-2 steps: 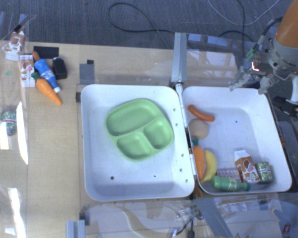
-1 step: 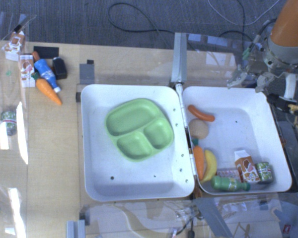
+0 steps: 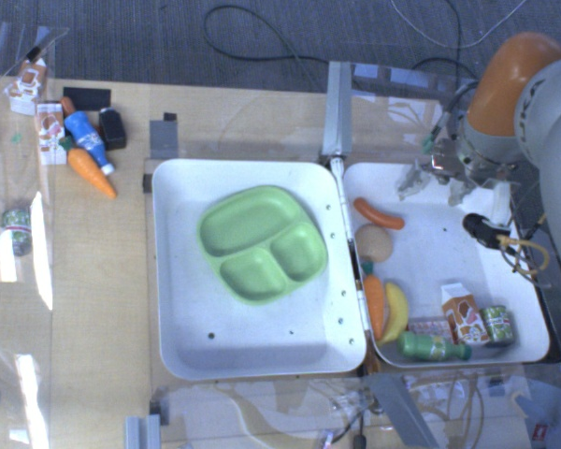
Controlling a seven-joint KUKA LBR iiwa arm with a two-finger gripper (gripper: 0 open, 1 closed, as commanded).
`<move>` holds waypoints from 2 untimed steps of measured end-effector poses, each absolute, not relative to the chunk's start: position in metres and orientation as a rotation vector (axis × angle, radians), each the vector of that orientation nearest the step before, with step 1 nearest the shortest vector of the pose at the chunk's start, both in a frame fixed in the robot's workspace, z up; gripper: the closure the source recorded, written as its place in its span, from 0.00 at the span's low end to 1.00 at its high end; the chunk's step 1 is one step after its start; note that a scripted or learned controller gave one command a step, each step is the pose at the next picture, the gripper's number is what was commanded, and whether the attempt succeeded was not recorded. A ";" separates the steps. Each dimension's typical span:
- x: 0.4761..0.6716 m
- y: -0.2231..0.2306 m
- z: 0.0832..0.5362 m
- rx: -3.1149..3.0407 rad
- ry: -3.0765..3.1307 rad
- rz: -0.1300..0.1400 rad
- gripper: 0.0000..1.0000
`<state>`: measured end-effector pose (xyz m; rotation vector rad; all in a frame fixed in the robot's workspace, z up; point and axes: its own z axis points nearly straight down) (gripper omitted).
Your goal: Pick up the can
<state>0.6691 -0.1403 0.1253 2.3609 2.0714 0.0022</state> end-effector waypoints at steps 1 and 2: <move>0.671 -0.150 0.087 2.155 2.279 0.007 0.00; 0.672 -0.194 0.089 2.130 2.308 0.012 0.00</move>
